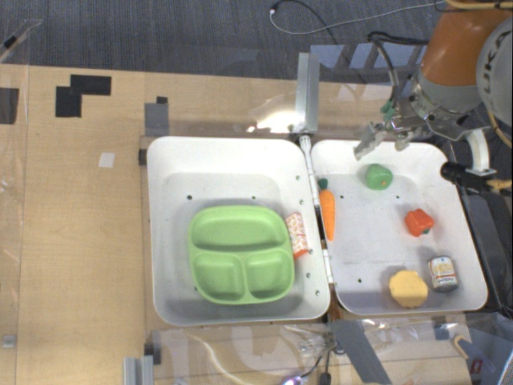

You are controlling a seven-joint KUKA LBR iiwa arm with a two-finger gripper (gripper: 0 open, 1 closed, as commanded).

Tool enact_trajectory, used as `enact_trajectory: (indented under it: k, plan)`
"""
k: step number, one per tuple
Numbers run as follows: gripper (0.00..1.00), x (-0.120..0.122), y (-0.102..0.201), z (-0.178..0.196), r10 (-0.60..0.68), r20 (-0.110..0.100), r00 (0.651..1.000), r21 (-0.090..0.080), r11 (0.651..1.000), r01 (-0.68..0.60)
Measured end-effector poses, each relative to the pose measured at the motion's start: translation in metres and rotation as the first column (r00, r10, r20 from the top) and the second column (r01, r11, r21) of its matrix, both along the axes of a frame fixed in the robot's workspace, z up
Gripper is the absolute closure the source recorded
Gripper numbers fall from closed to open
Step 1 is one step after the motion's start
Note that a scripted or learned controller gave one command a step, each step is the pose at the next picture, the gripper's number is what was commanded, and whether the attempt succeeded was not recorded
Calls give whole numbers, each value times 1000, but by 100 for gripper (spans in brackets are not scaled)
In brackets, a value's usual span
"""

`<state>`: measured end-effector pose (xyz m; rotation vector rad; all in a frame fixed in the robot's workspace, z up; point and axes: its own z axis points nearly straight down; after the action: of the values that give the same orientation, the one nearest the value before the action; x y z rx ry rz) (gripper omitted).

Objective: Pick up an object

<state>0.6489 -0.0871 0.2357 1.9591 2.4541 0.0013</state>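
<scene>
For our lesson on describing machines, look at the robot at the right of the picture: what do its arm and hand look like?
The arm is thick and rounded, grey with a broad orange band above the wrist. Dark cables loop around it. The hand is a small silvery metal piece with thin fingers at the arm's end.

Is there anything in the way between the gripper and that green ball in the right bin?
Nothing visible blocks it. The gripper hangs at the right bin's far edge, just above the green ball in the view, with bare bin floor between them. The carrot and the red object lie off to the sides.
</scene>
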Motion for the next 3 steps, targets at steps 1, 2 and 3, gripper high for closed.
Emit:
enact_trajectory:
  k: [1,2,3]
  plan:
    - [0,10,-35,-118,-67,0,998,0,998,67]
    - [100,13,-34,-105,-62,7,998,-1,998,62]
    - [0,13,-34,-105,-61,7,998,-1,998,61]
